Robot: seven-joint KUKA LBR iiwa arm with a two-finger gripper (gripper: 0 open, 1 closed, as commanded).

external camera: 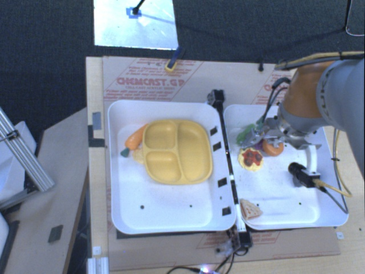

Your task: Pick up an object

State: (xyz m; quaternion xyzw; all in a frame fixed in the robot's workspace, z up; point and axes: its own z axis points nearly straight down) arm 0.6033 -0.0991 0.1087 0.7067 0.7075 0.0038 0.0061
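Grey two-finger gripper [263,135] hangs low in right white bin [285,210] over green leafy toy [247,133] & round pizza-like disc [251,158], approach step I'd say; grip state can't tell, next needs final descent + close.

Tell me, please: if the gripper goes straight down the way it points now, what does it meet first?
Probably the small toy pizza, which lies just below the gripper in the right bin. Depth is unclear; green and purple toys lie close beside.

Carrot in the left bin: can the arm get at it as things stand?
Probably yes. The carrot lies open from above against the yellow divided plate, whose rim crowds one side. The gripper is over the right bin, so it must cross the divider.
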